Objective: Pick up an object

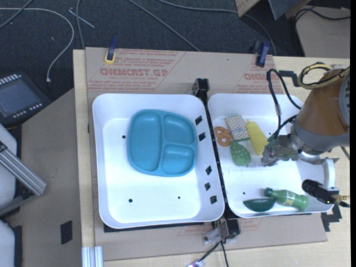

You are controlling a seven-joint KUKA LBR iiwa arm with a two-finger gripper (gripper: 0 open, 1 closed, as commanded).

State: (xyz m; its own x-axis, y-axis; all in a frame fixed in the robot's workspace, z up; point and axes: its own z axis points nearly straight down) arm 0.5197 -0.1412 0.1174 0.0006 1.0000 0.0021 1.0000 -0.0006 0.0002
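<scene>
Your gripper (271,156) hangs low in the right bin (289,109); can't tell from here how it's set. Nearest target is the yellow piece (256,137), just left of it and up a bit, lying flat and apart from the tool. Looks like light, stiff plastic w/ a smooth, prob. slippery skin, so take it across the narrow middle, not the ends. Green lumpy piece (240,154) sits just left of the yellow one, below the pretzel (222,136).
</scene>
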